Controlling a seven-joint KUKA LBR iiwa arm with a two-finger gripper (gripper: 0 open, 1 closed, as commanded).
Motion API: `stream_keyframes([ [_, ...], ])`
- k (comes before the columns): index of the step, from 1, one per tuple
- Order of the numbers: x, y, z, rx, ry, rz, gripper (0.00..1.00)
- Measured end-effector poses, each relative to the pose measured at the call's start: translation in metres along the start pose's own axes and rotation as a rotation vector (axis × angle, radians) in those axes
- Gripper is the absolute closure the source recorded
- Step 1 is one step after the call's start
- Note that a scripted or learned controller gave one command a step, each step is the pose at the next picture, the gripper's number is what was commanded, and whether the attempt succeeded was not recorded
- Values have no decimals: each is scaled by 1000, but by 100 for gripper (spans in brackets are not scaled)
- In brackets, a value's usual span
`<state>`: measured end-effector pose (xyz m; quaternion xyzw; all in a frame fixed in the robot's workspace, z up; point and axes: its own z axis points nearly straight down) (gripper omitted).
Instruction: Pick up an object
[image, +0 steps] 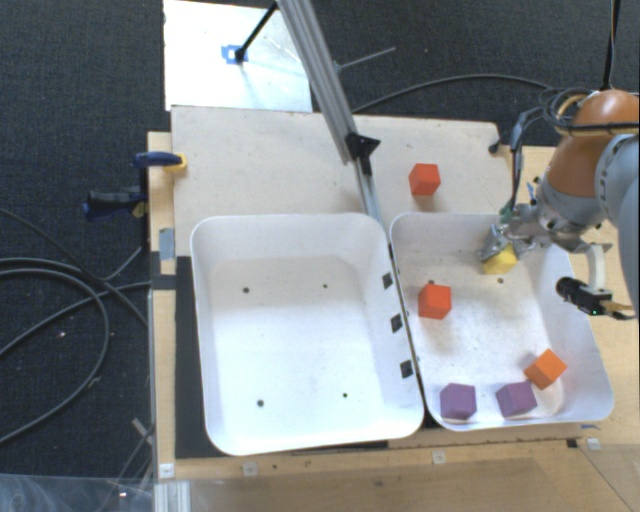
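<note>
Hovering gripper (497, 250) touches yellow object (501, 262) — long axis unclear, perhaps level.

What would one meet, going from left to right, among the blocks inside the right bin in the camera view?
Red block → first purple block → yellow block, at the pincer → second purple block → orange block.
</note>
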<state>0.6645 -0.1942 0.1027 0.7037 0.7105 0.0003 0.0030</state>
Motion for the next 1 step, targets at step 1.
stream_keyframes([
  [1, 46, -3, -116, -5, 3, 1, 100],
])
